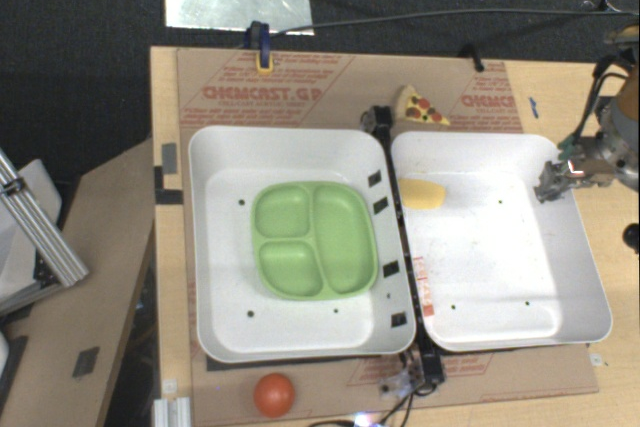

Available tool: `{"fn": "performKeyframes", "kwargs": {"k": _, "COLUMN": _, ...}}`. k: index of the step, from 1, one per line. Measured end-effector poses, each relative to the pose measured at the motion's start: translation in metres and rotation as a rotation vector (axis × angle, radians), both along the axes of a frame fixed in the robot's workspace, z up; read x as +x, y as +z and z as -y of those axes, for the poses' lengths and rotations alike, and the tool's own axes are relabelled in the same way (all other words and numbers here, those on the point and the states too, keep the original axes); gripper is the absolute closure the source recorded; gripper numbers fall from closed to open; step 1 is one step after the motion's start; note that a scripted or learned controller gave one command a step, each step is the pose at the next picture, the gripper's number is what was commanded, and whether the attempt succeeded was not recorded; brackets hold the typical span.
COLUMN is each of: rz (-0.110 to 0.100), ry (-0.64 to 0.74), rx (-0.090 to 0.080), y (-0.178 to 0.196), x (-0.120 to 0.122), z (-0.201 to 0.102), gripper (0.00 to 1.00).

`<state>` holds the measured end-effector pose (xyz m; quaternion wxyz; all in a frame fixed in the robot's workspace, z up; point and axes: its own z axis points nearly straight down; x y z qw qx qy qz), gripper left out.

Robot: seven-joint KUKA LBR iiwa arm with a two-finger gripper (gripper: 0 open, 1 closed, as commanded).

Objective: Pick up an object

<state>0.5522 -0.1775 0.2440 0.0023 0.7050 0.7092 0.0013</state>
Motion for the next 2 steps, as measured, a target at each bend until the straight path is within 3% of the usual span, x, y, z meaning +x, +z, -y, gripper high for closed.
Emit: {"fn": "performKeyframes", "kwargs": {"k": 2, "rz": -0.004, "ry": 0.003, "rx": 0.003, "y": -0.013, "x": -0.029, "z": -0.093, "gripper": 1.00}}
